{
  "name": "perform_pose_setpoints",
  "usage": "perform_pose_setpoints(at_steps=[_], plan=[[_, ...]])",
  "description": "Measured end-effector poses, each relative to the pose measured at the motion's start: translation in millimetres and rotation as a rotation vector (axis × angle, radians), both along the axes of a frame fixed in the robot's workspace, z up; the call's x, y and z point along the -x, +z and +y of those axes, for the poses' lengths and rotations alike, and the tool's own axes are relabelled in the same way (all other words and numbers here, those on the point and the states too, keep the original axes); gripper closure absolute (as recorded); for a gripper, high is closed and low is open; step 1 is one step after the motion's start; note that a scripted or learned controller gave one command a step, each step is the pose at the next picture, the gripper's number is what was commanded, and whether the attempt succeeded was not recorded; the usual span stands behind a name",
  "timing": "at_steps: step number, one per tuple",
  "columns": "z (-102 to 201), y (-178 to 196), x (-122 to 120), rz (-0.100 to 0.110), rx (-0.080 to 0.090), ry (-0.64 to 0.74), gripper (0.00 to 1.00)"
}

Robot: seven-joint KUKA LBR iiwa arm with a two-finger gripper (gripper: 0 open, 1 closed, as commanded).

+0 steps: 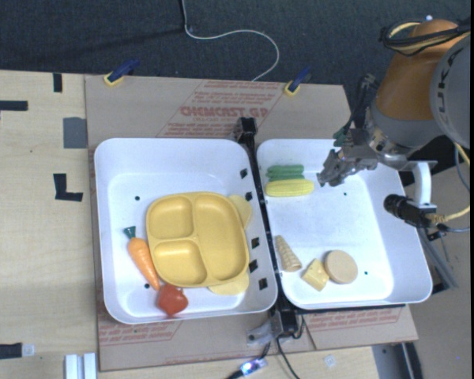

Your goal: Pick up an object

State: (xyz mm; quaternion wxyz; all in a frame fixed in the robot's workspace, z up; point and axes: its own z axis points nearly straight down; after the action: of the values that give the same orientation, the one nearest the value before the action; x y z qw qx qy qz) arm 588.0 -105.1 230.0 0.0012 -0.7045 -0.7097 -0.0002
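From the camera above the bench, I reach in over the right bin (395,290), and my gripper (332,174) hangs over the far part of that bin, just beside the corn cob (289,188). The dark fingertips point toward the corn; nothing sits between them, and I cannot tell from this angle how wide they stand.

Taking the corn cob as my landmark: it lies on its side against the bin's wall nearest the other bin, yellow, with a green vegetable (285,170) touching it on the far side. Nearer the camera from the corn, well apart from it, lies a ridged tan cone (287,253). Beyond the cone, further from the corn, a pale wedge (315,275) rests against a round tan disc (341,266).

Across the dividing walls from the corn is the left bin (114,180). A yellow divided tray (197,238) fills its middle, lying over a pale yellow piece (238,209) that pokes out on the side nearest the corn. On the tray's side away from the corn lies a carrot (144,262), and a red fruit (171,299) sits just beside the carrot's tip.
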Motion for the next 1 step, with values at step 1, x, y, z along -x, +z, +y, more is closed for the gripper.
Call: perform_pose_setpoints(at_steps=[1], plan=[[60.4, 0.1, 9.8, 0.001, 0.000, 0.000, 1.00]])
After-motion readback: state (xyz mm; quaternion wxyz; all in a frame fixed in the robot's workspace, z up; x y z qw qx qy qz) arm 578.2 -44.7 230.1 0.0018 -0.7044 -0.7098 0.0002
